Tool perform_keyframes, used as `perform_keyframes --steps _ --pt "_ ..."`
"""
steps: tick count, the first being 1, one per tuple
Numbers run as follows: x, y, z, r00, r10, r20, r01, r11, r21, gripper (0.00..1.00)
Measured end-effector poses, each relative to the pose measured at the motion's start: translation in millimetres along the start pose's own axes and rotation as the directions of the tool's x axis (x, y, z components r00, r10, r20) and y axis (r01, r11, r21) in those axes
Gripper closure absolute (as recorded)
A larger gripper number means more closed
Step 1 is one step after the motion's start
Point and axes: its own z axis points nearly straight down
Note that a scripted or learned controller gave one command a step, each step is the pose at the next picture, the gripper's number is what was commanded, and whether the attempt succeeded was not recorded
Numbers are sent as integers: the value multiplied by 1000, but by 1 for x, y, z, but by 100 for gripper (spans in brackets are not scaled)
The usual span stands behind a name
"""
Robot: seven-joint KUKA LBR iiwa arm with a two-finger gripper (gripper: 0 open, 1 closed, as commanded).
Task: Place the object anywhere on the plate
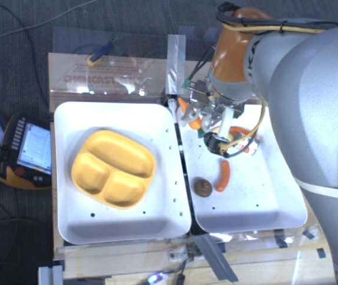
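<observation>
At the near end of the right bin [258, 209], close to the wall it shares with the left bin [68, 218], a small brown round thing [203, 187] is lying on the white floor. Just beside it, toward the bin's middle, an orange sausage [222, 176] is resting on the floor, lengthwise and slightly tilted, apart from my fingers. Another orange-red piece [240, 130] is peeking out a little farther back, partly hidden by my wiring. In the left bin, the yellow plate [113, 168] with its divided sections is sitting roughly at the centre, touching nothing else. Farther back, I am hanging my gripper [201, 119] over the far left corner of the right bin, near the shared wall; orange bits are showing around it, but I cannot tell whether they are mine or a loose thing, nor how my grip is set. My grey arm [305, 100] with its orange band [234, 49] is reaching in from the right. Beyond the bins, a clear plastic sheet [109, 76] is lying along the far edge of the bench.
</observation>
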Motion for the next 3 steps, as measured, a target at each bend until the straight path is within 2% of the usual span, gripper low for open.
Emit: perform_keyframes --steps 1,2,3 --pt "76 -52 2 982 -190 -2 190 982 0 100" --pt "77 -53 2 982 -190 -3 190 982 1 0" --pt "77 -53 -4 981 -193 -4 193 981 6 100"
